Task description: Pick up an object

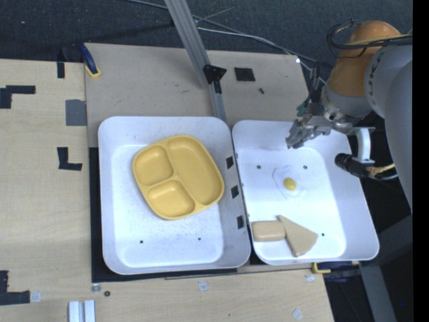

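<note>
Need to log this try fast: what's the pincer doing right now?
Pincer: open or shut cannot be told; over the right bin's far edge, nothing seen in it.

No readable text, label, brand or number appears anywhere — the pale wooden counter bears only plain black tape marks, blank and without lettering — nothing legible.
</note>
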### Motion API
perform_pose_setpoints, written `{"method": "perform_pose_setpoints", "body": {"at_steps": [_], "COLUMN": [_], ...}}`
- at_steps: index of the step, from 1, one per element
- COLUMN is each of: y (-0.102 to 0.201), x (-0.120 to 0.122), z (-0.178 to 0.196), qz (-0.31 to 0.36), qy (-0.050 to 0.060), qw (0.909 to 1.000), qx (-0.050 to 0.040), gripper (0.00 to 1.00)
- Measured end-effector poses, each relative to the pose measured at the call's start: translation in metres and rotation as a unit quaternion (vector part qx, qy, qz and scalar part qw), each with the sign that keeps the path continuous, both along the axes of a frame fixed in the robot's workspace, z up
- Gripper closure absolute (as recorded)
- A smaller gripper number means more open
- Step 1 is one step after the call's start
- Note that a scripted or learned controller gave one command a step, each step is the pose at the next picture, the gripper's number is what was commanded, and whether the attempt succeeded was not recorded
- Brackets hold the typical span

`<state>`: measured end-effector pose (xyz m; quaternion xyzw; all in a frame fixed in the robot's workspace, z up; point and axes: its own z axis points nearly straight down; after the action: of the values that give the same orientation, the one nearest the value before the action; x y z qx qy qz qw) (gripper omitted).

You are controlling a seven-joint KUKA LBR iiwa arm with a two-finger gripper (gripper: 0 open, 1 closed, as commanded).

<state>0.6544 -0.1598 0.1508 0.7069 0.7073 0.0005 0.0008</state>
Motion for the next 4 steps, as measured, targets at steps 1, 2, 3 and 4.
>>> {"method": "perform_pose_setpoints", "body": {"at_steps": [1,2,3,4], "y": [-0.005,-0.004,0.052,0.103], "x": [0.008,0.009,0.007,-0.001], "z": [0.048,0.086,0.075,0.085], "qz": [0.000,0.001,0.002,0.002], "qy": [-0.001,-0.001,0.002,0.002], "qw": [1.0000,1.0000,1.0000,1.0000], "qx": [-0.0005,-0.0003,0.0005,0.0009], "gripper": [1.00,1.00,1.00,1.00]}}
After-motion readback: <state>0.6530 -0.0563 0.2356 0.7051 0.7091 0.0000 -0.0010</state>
